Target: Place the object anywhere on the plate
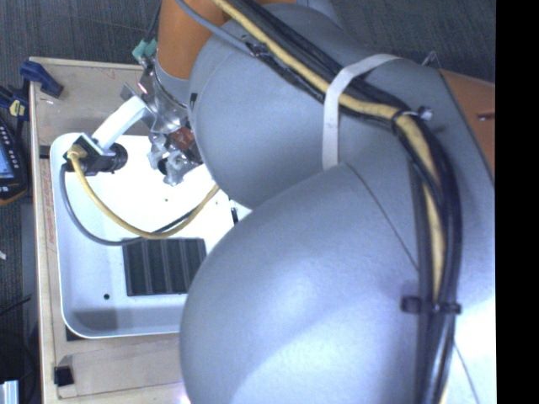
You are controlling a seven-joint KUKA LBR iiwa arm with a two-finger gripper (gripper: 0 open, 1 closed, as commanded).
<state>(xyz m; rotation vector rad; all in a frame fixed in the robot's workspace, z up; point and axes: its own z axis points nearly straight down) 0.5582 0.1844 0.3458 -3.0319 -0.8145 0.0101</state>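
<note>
The arm [337,225] blocks most of the view, so I cannot make out the plate or the object. The gripper [173,162] hangs over the bin [93,310], finger state impossible to tell. Best to confirm a grasp first, then lower slowly, clear of the yellow hose [126,221]

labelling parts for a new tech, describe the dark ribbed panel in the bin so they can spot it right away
Start at the white bin on the view's left, beside the big grey arm. On its floor, toward the near wall, lies the dark ribbed panel, just below the loop of yellow hose. It is the bin's one flat rectangle with parallel ridges.
</note>
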